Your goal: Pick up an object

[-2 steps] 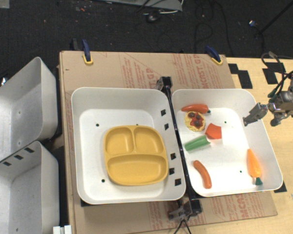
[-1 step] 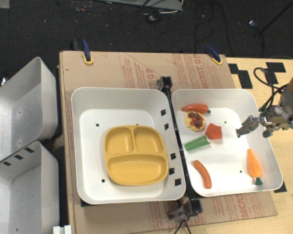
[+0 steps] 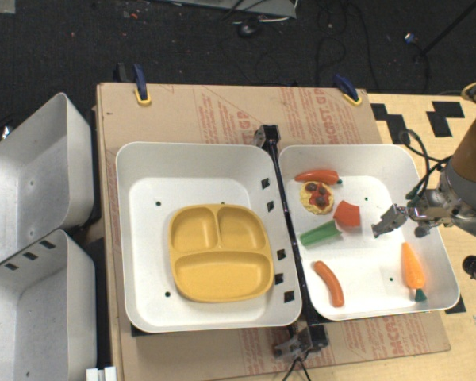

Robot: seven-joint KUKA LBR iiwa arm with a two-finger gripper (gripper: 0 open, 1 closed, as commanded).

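The left white bin (image 3: 135, 236) holds a yellow divided plastic tray (image 3: 220, 252). In the right white bin (image 3: 397, 161) lie an orange toy carrot (image 3: 413, 268) and a red sausage (image 3: 329, 282). The gripper (image 3: 393, 221) hovers near the carrot, seemingly open and holding nothing.

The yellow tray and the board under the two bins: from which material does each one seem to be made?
The yellow tray looks like moulded plastic with a smooth, dull finish: one even colour, rounded corners, three pressed compartments. The board looks like brown corrugated cardboard, matt, with faded red printed lettering on its flat surface, though the corrugation itself cannot be seen.
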